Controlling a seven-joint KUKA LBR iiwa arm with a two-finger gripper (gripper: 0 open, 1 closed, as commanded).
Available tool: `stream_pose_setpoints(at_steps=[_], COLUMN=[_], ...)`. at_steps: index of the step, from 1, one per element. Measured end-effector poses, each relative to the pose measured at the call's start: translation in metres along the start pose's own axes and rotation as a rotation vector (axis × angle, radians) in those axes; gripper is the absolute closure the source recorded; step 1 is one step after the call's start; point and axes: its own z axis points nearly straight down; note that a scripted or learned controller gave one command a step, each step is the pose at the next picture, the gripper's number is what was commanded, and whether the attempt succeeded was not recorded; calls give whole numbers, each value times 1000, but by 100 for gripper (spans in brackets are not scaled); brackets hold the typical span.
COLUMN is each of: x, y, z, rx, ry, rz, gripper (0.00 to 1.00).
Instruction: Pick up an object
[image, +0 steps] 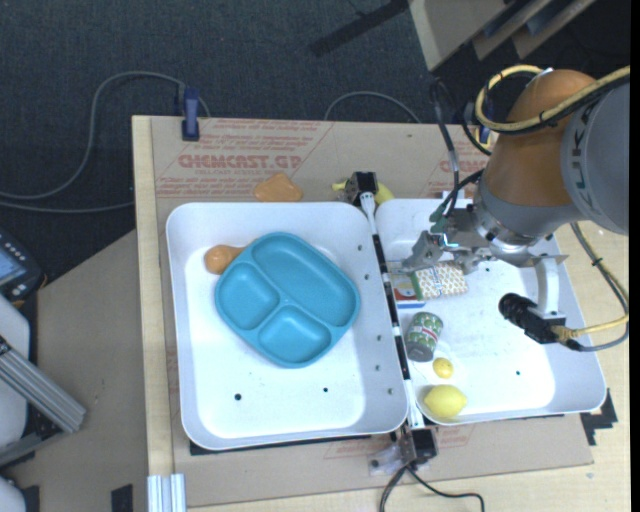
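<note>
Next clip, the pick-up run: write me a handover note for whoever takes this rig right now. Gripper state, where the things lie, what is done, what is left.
Gripper: low in the right white bin, at its upper left, over a small patterned packet. Whether the fingers are open or shut cannot be told, and nothing is seen held.
Right bin also holds: a green-labelled small can, a yellow lemon-shaped object, a smaller yellow piece.
Left white bin: a blue three-compartment plastic tray, with an orange round object at its upper left.
Done: arm is down among the objects.
Left: secure a grasp and lift.
</note>
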Motion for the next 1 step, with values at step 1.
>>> stream_pose_setpoints(at_steps=[1], x=[41], y=[1], z=[8], rx=[4], ry=[0], rz=[1], gripper=[100])
